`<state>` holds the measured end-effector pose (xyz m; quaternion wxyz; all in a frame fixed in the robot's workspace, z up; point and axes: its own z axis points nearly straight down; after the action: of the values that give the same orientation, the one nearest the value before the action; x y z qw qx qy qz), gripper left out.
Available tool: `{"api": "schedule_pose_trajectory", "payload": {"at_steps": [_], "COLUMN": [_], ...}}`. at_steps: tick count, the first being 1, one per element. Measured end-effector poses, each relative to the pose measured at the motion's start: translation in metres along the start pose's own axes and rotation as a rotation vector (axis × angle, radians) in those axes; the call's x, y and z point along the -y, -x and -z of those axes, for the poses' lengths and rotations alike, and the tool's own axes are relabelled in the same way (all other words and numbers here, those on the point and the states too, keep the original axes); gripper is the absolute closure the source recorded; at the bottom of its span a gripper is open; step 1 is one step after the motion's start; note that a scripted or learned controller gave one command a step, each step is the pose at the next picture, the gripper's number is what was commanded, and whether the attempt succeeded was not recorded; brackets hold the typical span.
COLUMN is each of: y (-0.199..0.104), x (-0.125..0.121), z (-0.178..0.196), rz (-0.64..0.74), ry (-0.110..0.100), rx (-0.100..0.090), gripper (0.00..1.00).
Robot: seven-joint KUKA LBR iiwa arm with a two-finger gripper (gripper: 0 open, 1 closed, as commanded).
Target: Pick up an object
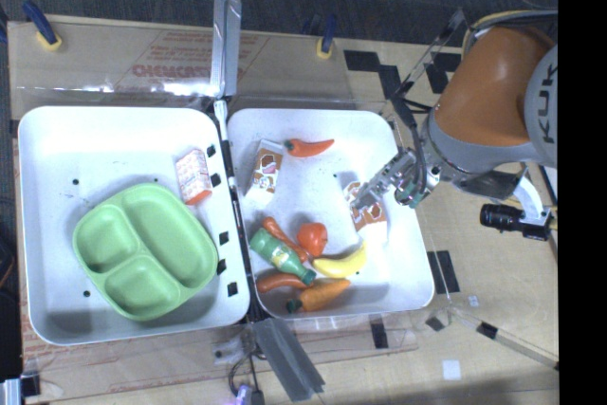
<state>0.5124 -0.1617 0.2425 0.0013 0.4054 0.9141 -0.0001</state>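
My gripper (372, 193) hangs over the right side of the right bin (379, 123), reaching in from the right. Its tip sits right at a small orange-and-white carton (371, 215) lying by the bin's right wall; whether it touches the carton I cannot tell. Further left in this bin lie a second small carton (266, 170) and a red chili pepper (309, 147). Near the front sits a cluster: a red tomato (312, 237), a green bottle (280, 254), a yellow banana (341, 263), an orange carrot (322, 296) and a red pepper (277, 282).
The left bin (57, 138) holds a green divided plate (142, 247) and a small orange-and-white carton (193, 176). A metal divider (226, 43) rises between the bins at the back. The arm's orange band (488, 90) looms over the bench to the right.
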Motion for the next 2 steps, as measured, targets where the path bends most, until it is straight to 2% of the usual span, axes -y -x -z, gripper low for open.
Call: {"api": "schedule_pose_trajectory", "payload": {"at_steps": [1, 2], "y": [0.000, 0.035], "x": [0.000, -0.017], "z": [0.000, -0.118], "rz": [-0.001, -0.007], "ry": [-0.001, 0.012], "rx": [0.000, 0.017], "gripper": [0.00, 0.00]}}
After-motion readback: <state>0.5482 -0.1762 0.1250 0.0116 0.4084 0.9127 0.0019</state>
